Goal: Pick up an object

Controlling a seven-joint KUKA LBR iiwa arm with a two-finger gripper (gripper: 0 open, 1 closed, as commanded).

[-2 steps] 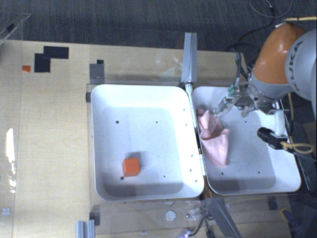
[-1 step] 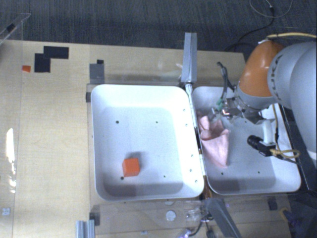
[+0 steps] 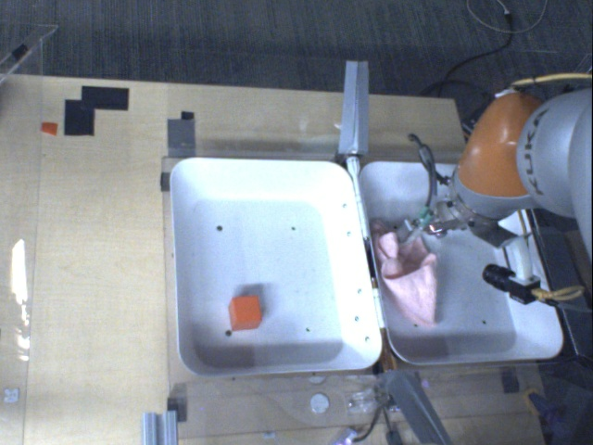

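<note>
Orange cube [image 3: 246,312]: sitting lower left in the left bin [image 3: 213,179], well apart from the arm.
Pink cloth [image 3: 410,274]: lying in the right bin [image 3: 547,336], long axis running top to bottom, its upper end touching the end effector [image 3: 419,224].
End effector: hovering above the cloth's upper end; finger state impossible to tell.

Both bins, the left bin [image 3: 264,184] and the right bin [image 3: 482,327], look like smooth, slightly glossy white plastic, and the worktop [image 3: 93,276] is pale wood with a matt, faintly shiny finish. The pink cloth [image 3: 410,281] looks soft and crumpled, while the orange block [image 3: 246,312] looks matt and smooth-faced. The arm [image 3: 547,156] has smooth grey casing and a glossy orange band, and the divider bar [image 3: 354,109] between the bins looks like brushed metal.
</note>
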